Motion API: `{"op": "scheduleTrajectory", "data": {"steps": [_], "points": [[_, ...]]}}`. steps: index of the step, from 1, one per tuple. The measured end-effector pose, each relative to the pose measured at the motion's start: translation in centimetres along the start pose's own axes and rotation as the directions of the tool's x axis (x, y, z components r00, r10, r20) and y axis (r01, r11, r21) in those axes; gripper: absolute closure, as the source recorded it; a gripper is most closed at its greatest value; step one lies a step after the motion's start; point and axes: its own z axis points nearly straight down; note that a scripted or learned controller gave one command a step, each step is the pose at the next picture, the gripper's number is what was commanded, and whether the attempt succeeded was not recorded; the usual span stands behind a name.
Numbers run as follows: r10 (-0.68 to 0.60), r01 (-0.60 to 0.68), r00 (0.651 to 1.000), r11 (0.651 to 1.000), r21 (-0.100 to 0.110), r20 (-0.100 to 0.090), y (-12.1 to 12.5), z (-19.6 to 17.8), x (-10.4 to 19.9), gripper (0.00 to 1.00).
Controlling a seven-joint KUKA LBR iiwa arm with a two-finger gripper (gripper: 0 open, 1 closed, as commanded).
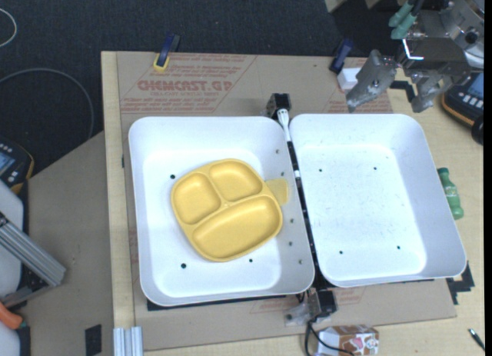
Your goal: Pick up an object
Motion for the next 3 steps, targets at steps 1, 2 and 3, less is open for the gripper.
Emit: {"op": "scheduleTrajectory", "data": {"steps": [1, 2, 3], "points": [[0.005, -0.005, 1.000, 1.000, 0.006, 0.003, 0.2, -0.5, -0.2, 1.00], [0.009, -0.009, 1.000, 1.000, 0.026, 0.005, -0.1, 10.9, -1.0, 1.00], [0.000, 0.000, 1.000, 1.000, 0.017, 0.002, 0.0, 11.6, 5.0, 1.00]]}}
